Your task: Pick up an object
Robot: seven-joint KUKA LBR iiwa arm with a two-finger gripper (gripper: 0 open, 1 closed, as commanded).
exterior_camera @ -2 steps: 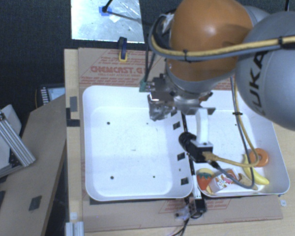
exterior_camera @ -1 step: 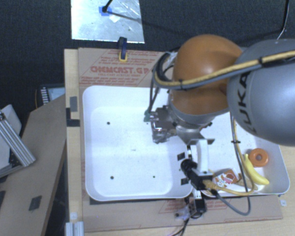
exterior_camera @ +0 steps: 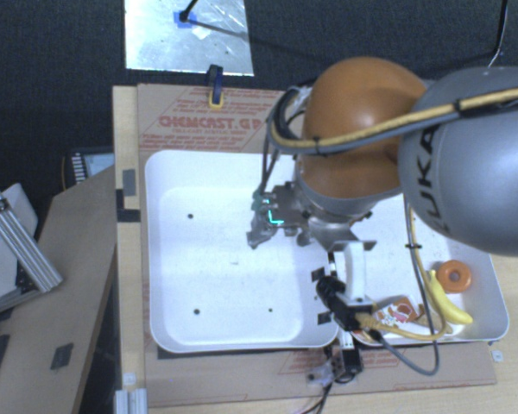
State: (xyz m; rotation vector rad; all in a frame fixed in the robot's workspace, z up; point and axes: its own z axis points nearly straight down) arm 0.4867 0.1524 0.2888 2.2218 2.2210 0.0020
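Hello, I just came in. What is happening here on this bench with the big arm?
A grey KUKA arm with an orange band reaches in from the right over two shallow white bins. Its gripper hangs low over the left bin, near its right side, and nothing is seen between its fingers. The things to pick lie in the right bin: a yellow banana, a small orange object beside it, and a red and white item. So nothing is picked up yet.

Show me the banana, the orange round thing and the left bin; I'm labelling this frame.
banana (exterior_camera: 445,304): camera view, middle of its curve.
orange round thing (exterior_camera: 454,275): camera view, its top.
left bin (exterior_camera: 207,266): camera view, bare floor.
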